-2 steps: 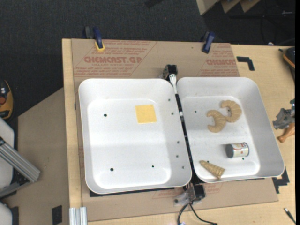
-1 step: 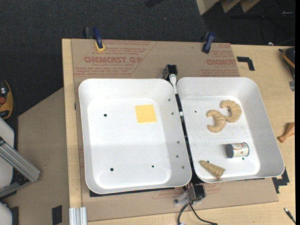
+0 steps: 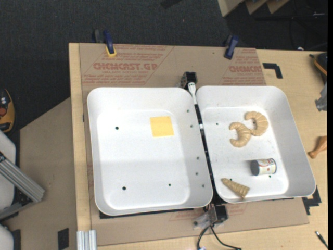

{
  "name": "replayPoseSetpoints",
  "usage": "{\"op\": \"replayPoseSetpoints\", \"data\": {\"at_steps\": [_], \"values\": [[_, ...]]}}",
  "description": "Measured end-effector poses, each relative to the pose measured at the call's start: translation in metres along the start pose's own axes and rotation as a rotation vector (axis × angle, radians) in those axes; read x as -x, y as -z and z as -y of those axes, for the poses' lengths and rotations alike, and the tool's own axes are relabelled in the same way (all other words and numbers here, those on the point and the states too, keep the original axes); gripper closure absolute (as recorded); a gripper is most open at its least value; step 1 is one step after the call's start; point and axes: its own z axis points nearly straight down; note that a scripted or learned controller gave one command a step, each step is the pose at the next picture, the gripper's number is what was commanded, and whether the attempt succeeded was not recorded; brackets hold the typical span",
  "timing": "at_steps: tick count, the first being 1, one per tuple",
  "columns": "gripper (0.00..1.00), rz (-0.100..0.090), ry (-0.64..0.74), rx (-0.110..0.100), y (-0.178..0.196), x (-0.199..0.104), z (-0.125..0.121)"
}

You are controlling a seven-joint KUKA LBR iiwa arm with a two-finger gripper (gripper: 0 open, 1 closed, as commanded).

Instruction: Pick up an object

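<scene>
Nothing has been picked yet; by my reading the task stands at its start, with a target to be chosen and approached from above.

Nearest in the right bin [image 3: 291,119] lies a cone-shaped pastry [image 3: 235,187], just beyond it a small can [image 3: 263,166] on its side, then two croissants [image 3: 248,127] touching each other.

The left bin [image 3: 104,155] bears a yellow square [image 3: 162,126] toward its far side.

The arm's pose and jaws cannot be told.

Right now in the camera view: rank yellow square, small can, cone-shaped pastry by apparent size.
1. yellow square, clearly largest.
2-3. cone-shaped pastry and small can look about alike; the pastry is longer and thinner, the can stubbier, so I won't rank them.
</scene>
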Motion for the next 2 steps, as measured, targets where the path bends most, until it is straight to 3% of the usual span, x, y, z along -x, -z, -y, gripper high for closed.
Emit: {"op": "replayPoseSetpoints", "data": {"at_steps": [1, 2], "values": [[1.0, -0.005, -0.005, -0.02, -0.118, -0.023, 0.003], [1.0, 0.0, 0.002, 0.009, 0.007, -0.072, -0.001]]}}
